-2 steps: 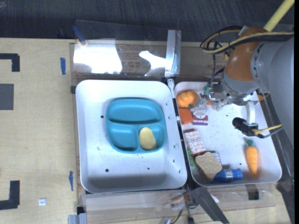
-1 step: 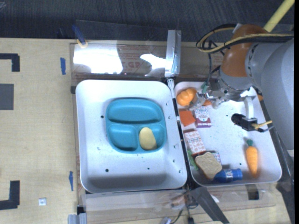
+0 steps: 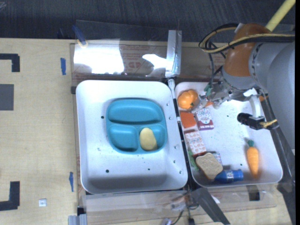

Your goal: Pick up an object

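A blue tray (image 3: 123,124) holds a yellow potato (image 3: 148,138); the carrot (image 3: 253,159) is orange, the bins (image 3: 93,163) white.

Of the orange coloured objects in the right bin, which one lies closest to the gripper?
The round orange fruit at the bin's upper left, just left of the gripper. The carrot lies far off, lower right.

The gripper (image 3: 212,96) hangs low in the right shallow white bin (image 3: 272,149), just beside a round orange fruit (image 3: 187,99). A blue divided plastic tray (image 3: 126,121) in the left bin (image 3: 93,168) holds a yellow oval lemon (image 3: 148,138).
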Motion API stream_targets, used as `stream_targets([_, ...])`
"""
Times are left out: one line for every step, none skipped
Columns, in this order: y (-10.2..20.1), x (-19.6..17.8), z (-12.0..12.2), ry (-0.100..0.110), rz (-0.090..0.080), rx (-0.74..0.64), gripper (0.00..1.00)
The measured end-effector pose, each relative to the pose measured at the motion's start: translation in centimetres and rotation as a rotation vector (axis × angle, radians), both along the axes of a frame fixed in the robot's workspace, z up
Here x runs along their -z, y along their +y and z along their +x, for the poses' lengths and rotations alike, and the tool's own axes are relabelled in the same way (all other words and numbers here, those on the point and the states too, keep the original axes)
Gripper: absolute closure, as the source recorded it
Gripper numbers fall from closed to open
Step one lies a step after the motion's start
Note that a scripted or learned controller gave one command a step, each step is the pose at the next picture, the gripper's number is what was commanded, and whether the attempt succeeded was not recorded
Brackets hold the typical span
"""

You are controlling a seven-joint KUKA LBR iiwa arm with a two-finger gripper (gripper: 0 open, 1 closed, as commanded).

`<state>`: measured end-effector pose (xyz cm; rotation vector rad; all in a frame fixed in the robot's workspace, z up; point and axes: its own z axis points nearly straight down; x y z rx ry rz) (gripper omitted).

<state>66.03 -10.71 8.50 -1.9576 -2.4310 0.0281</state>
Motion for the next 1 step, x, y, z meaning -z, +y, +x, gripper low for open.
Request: stream_targets([-2.26, -2.72, -3.35, -0.03, 0.001, -0.078, 0.0])
